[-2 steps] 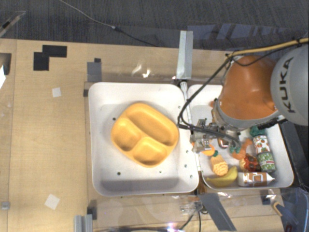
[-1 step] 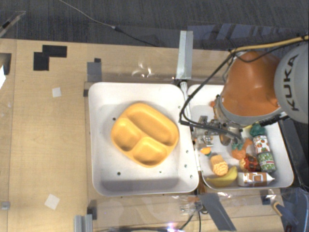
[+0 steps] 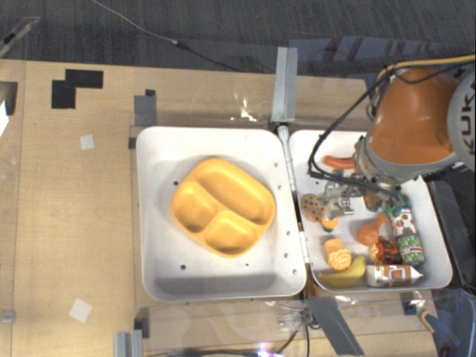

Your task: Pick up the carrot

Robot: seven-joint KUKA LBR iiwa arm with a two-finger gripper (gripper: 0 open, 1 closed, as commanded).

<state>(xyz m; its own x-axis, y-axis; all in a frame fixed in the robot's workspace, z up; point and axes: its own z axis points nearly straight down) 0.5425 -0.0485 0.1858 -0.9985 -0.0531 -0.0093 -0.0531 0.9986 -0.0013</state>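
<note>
Arm reaches in from right, wrist bent down over right bin [image 3: 444, 270]. Gripper [image 3: 336, 205] low among items; finger opening cannot be judged. Carrot [image 3: 338, 163] at bin's far side, lying left-right, beside wrist.

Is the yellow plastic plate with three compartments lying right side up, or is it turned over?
Right side up. The yellow three-compartment plastic plate lies in the left white bin with its hollows facing up; the raised dividers between them show clearly, and nothing lies in them.

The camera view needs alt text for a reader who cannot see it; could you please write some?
A grey-and-orange robot arm hangs over the right bin of toy food, its gripper near the carrot. The left bin holds a yellow divided plate.
</note>
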